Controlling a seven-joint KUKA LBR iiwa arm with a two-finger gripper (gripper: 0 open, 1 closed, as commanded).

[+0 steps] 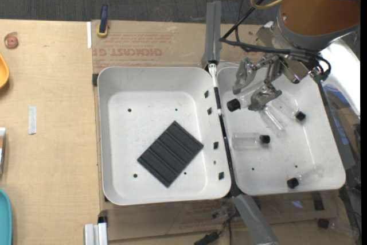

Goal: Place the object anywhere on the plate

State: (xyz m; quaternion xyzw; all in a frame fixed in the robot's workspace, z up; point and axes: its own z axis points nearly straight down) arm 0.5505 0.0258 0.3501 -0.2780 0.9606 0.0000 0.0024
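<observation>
- Clear vials are lying in the right bin, near the gripper
- Jaw state: cannot tell
- Judging best: descending squarely over one vial, away from the bin's wall

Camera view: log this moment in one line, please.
gripper: over right bin | clear vials: lying in right bin | dark ridged plate: left bin, bare | placement: not done

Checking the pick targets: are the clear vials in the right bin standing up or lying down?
Lying down. The capped vials rest lengthwise on the right bin's floor, black caps pointing sideways.
</observation>
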